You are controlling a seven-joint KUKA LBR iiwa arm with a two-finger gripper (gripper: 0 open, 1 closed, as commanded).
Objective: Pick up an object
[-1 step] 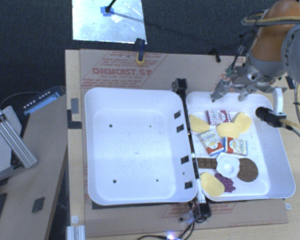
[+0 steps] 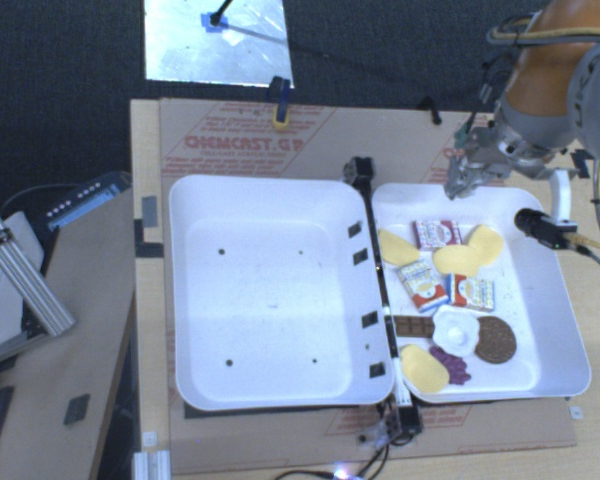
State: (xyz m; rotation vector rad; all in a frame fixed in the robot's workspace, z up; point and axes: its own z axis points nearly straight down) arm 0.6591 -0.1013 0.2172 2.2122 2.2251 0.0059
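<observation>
My gripper hangs over the far rim of the right bin, carrying nothing; whether it is spread or pressed together I cannot tell. I judge it is poised high to choose a target. The toy food is clustered mid-bin. The nearest piece, a small red-and-white carton, lies flat, long axis running left-right.

Red print on cardboard sheet, mirrored and blurred, not legible
</observation>
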